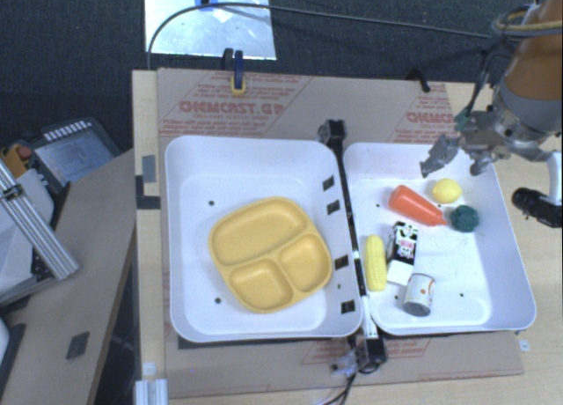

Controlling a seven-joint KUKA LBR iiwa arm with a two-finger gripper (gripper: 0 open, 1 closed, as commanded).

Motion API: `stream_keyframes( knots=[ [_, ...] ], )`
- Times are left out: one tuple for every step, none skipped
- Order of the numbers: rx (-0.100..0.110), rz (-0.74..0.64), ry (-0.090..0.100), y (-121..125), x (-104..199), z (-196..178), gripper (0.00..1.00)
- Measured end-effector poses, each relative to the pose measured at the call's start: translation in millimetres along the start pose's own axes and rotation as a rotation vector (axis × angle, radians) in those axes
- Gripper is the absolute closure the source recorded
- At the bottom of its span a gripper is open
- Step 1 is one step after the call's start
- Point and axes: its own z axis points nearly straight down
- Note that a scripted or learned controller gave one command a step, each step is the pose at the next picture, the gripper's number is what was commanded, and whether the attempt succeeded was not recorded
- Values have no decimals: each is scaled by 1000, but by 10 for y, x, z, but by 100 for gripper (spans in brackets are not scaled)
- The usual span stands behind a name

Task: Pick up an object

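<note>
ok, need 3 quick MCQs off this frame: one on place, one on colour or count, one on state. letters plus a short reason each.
1. Where does the yellow divided plate lie?
A. left bin
B. right bin
C. on the bench outside the bins

2. What colour is the ball next to the carrot?
A. red
B. yellow
C. blue

3. What is the gripper doing?
A. clamped on the carrot
B. open above the right bin, holding nothing
C. pressed onto the plate

Key: 1 A, the yellow divided plate sits in the left bin. 2 B, the ball by the carrot is yellow. 3 B, the gripper hangs over the right bin with fingers spread and nothing between them.
</note>
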Motion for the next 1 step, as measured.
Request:
stream_keyframes(
  knots=[
    [-11, -2, -1, 19, 2, -65, 0]
  ],
)
